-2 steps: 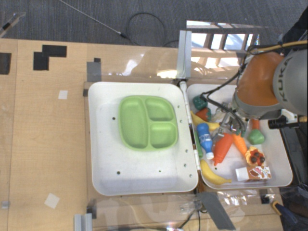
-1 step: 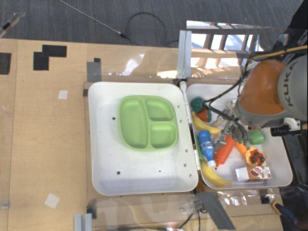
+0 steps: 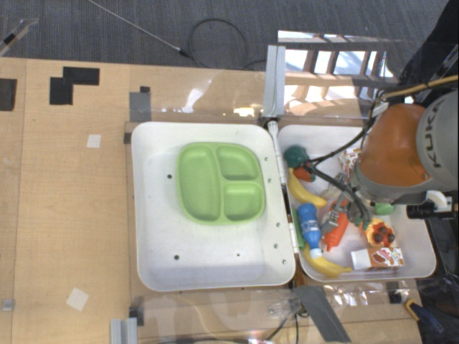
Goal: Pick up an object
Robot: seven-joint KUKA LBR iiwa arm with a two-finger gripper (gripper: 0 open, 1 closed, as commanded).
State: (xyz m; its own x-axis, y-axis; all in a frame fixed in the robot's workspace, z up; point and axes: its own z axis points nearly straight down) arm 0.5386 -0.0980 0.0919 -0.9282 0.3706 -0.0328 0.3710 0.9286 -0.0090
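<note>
The arm's orange band (image 3: 391,149) and grey wrist bulk largest, hanging over the right bin (image 3: 423,264) and hiding much of its far half. Below the wrist, cables run down toward the gripper (image 3: 343,208), which sits low among the clutter; whether its fingers are spread or pressed together cannot be told, as they blur into the objects around them. An orange carrot-like toy (image 3: 336,233) lies just under and beside the gripper tip, touching or nearly so (contact is unclear). Just left of it stands a blue bottle (image 3: 309,226), and left again a yellow banana (image 3: 300,189) lies along the bin's left wall. A second banana (image 3: 326,265) curves along the near side, beside a small printed box (image 3: 384,256). A dark green round item (image 3: 295,154) sits at the far left corner of this bin, with a small red piece next to it. The left bin (image 3: 161,264) holds a green divided plate (image 3: 219,182), well apart from the gripper.
</note>
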